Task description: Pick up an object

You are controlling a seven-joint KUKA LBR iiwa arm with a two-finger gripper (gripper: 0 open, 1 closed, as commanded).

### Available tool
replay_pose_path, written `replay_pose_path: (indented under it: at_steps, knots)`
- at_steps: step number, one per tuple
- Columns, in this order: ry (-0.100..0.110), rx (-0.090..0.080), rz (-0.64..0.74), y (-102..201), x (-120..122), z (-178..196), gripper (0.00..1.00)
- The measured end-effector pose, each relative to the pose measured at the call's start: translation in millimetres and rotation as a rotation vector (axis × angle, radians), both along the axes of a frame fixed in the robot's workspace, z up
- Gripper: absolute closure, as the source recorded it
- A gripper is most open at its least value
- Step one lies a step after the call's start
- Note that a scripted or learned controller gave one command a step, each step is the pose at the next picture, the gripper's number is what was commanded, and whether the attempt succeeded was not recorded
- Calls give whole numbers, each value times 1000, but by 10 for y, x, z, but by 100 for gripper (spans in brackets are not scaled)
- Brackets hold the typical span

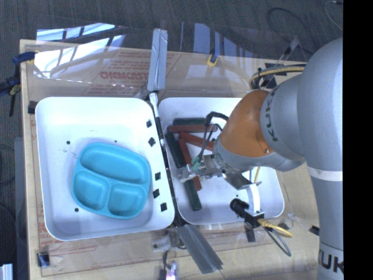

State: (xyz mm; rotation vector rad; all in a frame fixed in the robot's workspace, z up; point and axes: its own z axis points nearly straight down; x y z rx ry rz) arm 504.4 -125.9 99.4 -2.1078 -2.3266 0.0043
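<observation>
My gripper (196, 169) is down in the right bin (274, 206), at its left half, over a heap of long bars. A dark green bar (189, 122) lies across the back of the heap, with a reddish-brown bar (187, 135) just in front of it. Another dark bar (175, 149) runs along the bin's left wall. A dark green bar (193, 199) sticks out toward the front from under the gripper, beside a short red-brown piece (197, 184). The wrist hides where the gripper meets the bars.
The left bin (52, 121) holds a blue divided plate (111, 179) lying flat at its middle. A raised divider (163, 168) with small black clips separates the two bins. The arm's orange band (247, 130) and grey body cover the right bin's right side.
</observation>
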Motion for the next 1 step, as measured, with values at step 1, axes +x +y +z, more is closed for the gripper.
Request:
replay_pose_path:
  at_steps: [1]
  knots:
    - [-2, 0, -207, 657, -13, 1712, 100]
